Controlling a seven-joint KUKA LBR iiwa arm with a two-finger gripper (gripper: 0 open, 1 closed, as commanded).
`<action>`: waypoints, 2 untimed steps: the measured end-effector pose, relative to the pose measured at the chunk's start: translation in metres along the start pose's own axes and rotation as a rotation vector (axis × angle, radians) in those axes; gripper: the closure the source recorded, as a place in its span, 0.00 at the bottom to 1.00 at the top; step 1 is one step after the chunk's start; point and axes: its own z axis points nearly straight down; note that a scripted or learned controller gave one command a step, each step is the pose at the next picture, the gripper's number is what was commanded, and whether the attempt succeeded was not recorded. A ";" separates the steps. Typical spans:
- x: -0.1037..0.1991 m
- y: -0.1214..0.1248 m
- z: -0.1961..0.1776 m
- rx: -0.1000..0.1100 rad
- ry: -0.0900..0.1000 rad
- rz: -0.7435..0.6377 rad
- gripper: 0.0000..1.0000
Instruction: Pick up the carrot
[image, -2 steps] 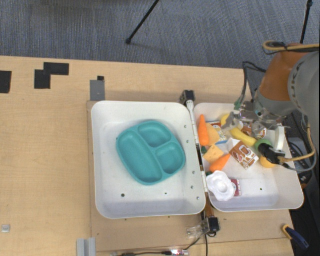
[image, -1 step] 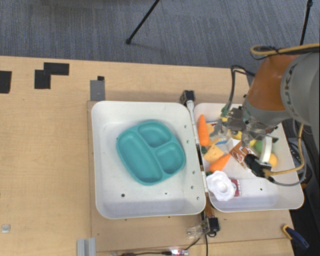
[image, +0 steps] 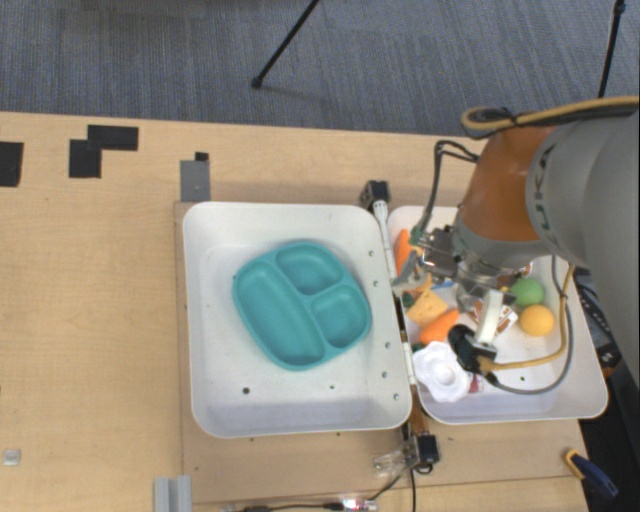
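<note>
A slim orange piece that looks like the carrot (image: 402, 250) lies against the left wall of the right bin (image: 560, 405), near its far end. My gripper (image: 428, 272) is low in that bin, just right of the orange piece and partly over it. The grey arm with its orange band (image: 510, 185) hides the bin's far half. A second, chunkier orange piece (image: 437, 325) lies nearer the front, below a yellow wedge (image: 424, 303). I cannot tell whether anything sits between the gripper's tips.
The left bin (image: 215, 400) holds a teal divided plate (image: 300, 303). In the right bin a green ball (image: 527, 292) and a yellow ball (image: 537, 319) lie on the right side, and a white crumpled object (image: 440, 370) at the front left.
</note>
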 end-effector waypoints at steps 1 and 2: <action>-0.055 -0.012 0.000 -0.002 -0.001 -0.005 0.00; -0.085 -0.021 0.079 -0.004 0.000 0.101 0.00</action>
